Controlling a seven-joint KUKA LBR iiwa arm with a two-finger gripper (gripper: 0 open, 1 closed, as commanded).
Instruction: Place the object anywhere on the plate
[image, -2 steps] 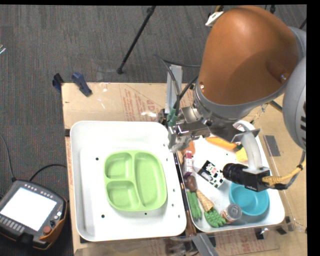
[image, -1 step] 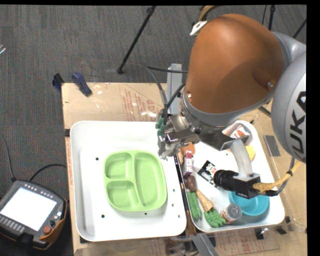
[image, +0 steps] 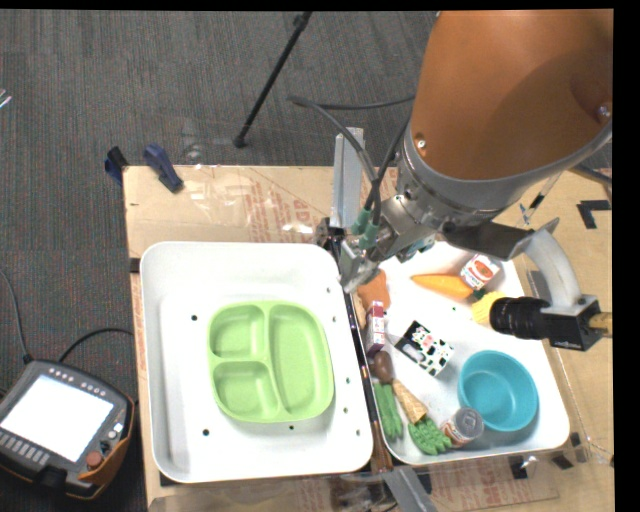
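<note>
A light green plate (image: 270, 362) with three compartments lies in the middle of the left white bin (image: 175, 300). My gripper (image: 353, 262) hangs low over the divider between the two bins, at the upper left corner of the right bin (image: 555, 400). Just below and to the right of it sits a brown-orange piece (image: 375, 290), partly hidden by the gripper body. Whether that piece touches the gripper is unclear. The big orange and grey arm covers the top of the right bin.
The right bin holds an orange carrot (image: 445, 287), a small red-and-white jar (image: 482, 272), a cow-patterned box (image: 424, 348), a blue bowl (image: 498, 390), a pink tube (image: 377, 325), a cone (image: 410, 402), green toys (image: 428, 436) and a can (image: 465, 427). A black device (image: 545, 320) overhangs the right side.
</note>
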